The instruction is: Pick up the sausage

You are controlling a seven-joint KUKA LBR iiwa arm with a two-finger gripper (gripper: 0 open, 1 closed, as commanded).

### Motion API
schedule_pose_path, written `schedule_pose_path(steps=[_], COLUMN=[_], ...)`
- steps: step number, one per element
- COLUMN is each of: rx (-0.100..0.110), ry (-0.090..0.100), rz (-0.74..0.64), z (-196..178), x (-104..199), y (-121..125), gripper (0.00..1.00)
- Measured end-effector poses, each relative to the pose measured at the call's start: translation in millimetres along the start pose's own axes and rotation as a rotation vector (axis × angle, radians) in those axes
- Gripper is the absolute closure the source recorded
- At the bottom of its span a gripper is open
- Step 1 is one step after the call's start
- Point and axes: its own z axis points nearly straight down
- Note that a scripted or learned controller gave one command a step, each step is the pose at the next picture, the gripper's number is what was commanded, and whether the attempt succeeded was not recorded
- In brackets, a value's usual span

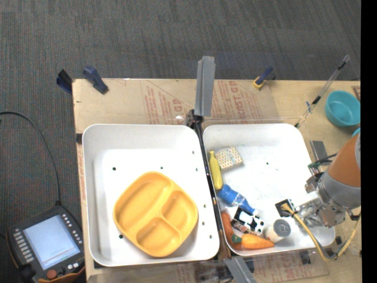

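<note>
Grey carpet is surrounding a cardboard-topped bench carrying two white bins; a yellow divided tray [156, 213] is lying in the left bin [94, 158]. Along the right bin's [259, 133] near edge, toys are huddling, the reddish sausage [227, 224] seemingly lying at the near-left corner beside a carrot [257, 242]. The gripper [306, 212] is hovering over the near-right corner; its grip I cannot tell. Nothing is looking lifted yet, so the pickup remains.
</note>
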Motion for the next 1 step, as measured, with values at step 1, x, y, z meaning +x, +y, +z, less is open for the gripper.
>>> schedule_pose_path(steps=[1], rx=[-0.001], ry=[-0.001], rz=[-0.002], z=[-36.8], x=[7.7], y=[-36.1], gripper=[1.0])
